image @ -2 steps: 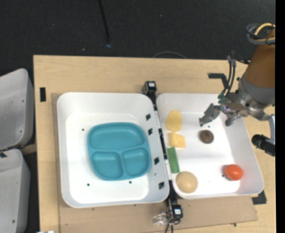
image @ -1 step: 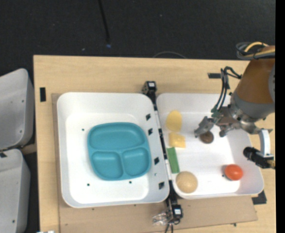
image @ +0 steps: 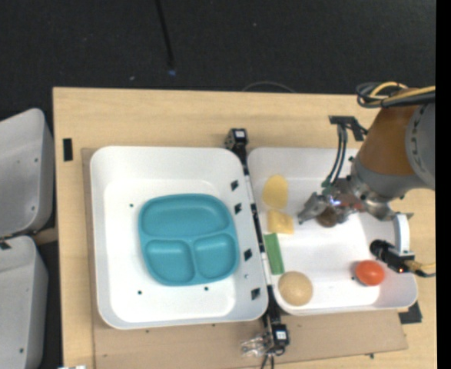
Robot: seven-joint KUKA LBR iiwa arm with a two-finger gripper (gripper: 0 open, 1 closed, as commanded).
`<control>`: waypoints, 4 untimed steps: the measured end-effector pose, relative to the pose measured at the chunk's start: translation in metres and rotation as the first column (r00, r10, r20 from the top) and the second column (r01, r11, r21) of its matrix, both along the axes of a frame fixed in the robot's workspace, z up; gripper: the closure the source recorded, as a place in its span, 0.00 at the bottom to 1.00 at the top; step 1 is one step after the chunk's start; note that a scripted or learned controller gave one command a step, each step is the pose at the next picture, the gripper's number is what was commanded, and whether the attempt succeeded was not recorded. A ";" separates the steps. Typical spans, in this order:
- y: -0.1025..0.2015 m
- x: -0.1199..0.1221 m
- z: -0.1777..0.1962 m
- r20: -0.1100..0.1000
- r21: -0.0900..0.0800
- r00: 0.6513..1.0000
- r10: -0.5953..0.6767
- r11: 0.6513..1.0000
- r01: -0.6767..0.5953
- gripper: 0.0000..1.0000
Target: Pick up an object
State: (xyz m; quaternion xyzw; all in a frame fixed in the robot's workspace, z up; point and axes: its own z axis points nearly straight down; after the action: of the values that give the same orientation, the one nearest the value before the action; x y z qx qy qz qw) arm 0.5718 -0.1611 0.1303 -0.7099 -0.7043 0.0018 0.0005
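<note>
White bins sit side by side on my bench; the left bin [image: 110, 298] holds a teal divided tray [image: 187, 238]. In the right bin [image: 363, 302] I see the gripper [image: 329, 210] low over a small brown object [image: 330, 218], possibly touching it; its grip I cannot tell. Along the near wall: green block [image: 273, 253], long axis front-to-back, tan ball [image: 295, 288], yellow pieces [image: 276, 202], orange ball [image: 369, 273].

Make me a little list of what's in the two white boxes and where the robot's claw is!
left bin: blue tray with three sections
right bin: yellow piece, smaller yellow block, green stick, tan ball, red-orange ball
claw: low over the right bin's middle, on a dark brown thing; grip unclear
arm: comes from the right
</note>
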 end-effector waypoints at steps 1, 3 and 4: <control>-0.004 0.003 -0.024 0.014 -0.007 1.000 -0.001 1.000 0.001 0.00; -0.010 -0.004 0.038 0.008 0.000 1.000 0.000 1.000 0.000 1.00; -0.012 -0.004 0.082 0.010 0.000 1.000 0.007 1.000 -0.007 1.00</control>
State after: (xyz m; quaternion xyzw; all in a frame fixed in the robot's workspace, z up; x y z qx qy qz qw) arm 0.5680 -0.1730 0.2122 -0.7076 -0.7066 -0.0016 -0.0028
